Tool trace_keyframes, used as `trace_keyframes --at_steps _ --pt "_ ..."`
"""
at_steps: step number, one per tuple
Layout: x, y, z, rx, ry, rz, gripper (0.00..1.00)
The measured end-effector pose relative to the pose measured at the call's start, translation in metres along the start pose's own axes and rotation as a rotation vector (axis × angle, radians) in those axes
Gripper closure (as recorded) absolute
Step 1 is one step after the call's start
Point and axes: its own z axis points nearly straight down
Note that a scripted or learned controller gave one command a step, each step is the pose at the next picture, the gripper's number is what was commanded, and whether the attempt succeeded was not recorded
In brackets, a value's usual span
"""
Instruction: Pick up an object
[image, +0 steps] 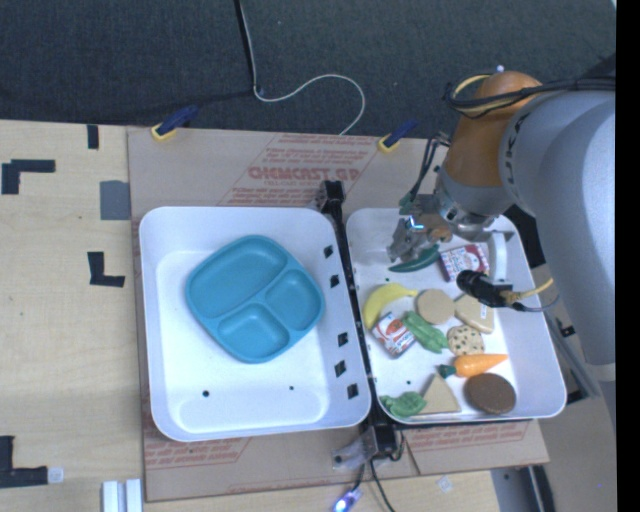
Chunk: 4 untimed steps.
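The gripper (410, 243) hangs over the right bin (540, 400), perhaps touching a green item (415, 263).

The arm (560, 170) runs off the right edge, so its base can't be seen. Its wrist covers the back of the right bin (540, 400). The claw (412, 238) is a small dark tangle of metal; whether its fingers are apart or closed can't be made out. A green thing (415, 263) lies just under it, partly covered, too small to name. The red-and-white packet (462, 262) sits half under the wrist. The worktop (60, 300) is cut off at the left.
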Motion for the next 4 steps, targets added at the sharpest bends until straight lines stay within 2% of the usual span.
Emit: trace_keyframes --at_steps 3,4 --pt "0.002 0.0 -0.028 0.003 0.003 -0.004 1.0" --pt "-0.035 -0.028 -0.054 -0.002 -0.003 0.008 1.0"
